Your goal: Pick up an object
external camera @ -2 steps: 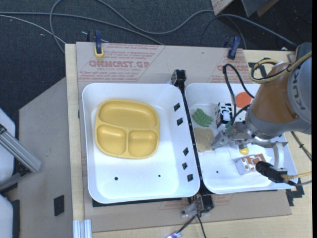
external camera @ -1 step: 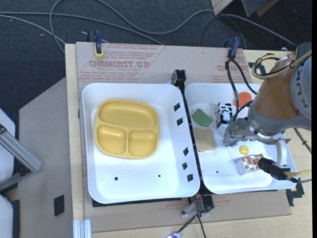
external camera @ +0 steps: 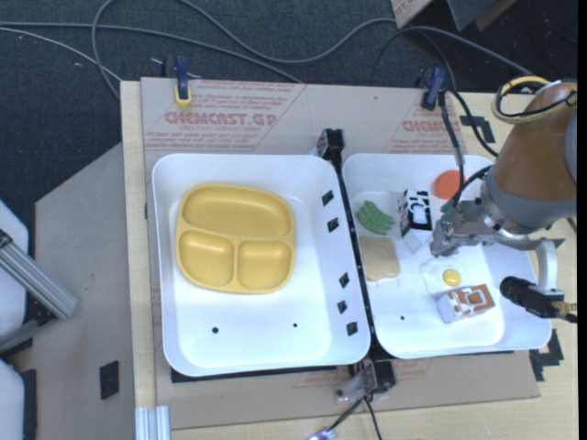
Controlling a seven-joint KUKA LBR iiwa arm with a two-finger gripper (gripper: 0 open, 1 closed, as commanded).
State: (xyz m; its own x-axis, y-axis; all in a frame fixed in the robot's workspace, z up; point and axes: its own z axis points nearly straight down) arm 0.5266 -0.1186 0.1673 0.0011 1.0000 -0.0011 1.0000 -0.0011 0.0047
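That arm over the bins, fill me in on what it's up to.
The grey and orange arm reaches in over the right bin, its gripper low among small items: a green piece, a tan block, a black-and-white box, an orange disc, a yellow ball and a brown-and-white carton. Nothing visibly sits between its fingers. The left bin holds a yellow divided tray.
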